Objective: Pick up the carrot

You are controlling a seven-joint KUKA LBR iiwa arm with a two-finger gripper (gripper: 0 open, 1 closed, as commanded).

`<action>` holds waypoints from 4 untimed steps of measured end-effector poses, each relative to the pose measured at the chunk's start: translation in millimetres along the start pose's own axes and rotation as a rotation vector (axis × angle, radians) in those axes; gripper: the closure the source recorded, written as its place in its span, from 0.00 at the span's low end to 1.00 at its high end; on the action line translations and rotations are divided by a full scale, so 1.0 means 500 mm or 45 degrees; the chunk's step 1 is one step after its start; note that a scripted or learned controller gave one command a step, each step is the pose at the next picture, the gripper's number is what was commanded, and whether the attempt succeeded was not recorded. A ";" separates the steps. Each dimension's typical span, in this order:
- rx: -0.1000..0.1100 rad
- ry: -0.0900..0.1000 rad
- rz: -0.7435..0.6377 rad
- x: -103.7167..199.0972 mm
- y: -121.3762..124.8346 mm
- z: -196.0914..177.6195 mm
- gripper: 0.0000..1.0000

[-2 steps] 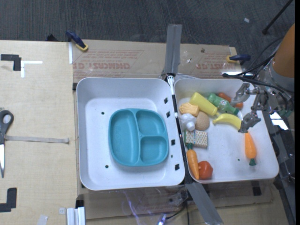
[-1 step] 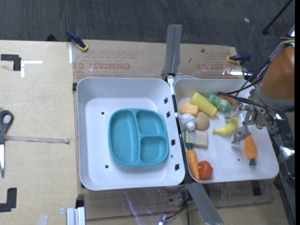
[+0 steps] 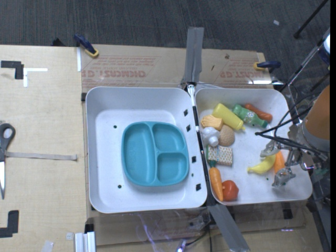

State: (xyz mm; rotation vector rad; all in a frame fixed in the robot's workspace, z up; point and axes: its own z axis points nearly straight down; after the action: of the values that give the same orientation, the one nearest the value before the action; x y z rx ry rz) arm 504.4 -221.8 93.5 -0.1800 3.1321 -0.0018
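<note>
Dark grey carpet covers the floor beyond the bench, and a black tripod leg slants across the upper right corner. Nearer, the pale wooden bench top carries black tape marks, a strip of grey tape, and a pair of scissors cut off by the left edge. A brown cardboard sheet with reversed red printing lies under the far side of the bins, held by two blue-and-yellow clamps. A grey tape band runs down between the bins.

The left bin holds a teal three-compartment plate. The right bin holds toy food: a yellow bottle, a green bottle, a small orange-red piece behind it, a ridged yellow piece, a white lump, a tan rounded item, a cracker-like square, a red piece and a banana.

One carrot lies along the right bin's left wall near the front corner, just beside the red piece. The gripper hangs over the right part of that bin, its fingers pinching a second, smaller orange carrot-like piece that stands upright just beside the banana. Black cables cross in front of the wrist, and the arm's orange band is cut off by the right edge. The gripper's metal parts blur together, so the exact finger shape is hard to read.
</note>
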 end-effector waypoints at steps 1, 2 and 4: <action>0.001 -0.001 -0.020 0.029 0.017 0.000 0.00; 0.003 -0.009 -0.028 0.021 0.020 -0.020 1.00; 0.001 -0.003 0.304 0.016 0.066 -0.197 0.00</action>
State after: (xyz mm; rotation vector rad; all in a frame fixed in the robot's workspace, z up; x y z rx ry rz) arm 492.1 -190.0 191.8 0.1946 3.1283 -0.0025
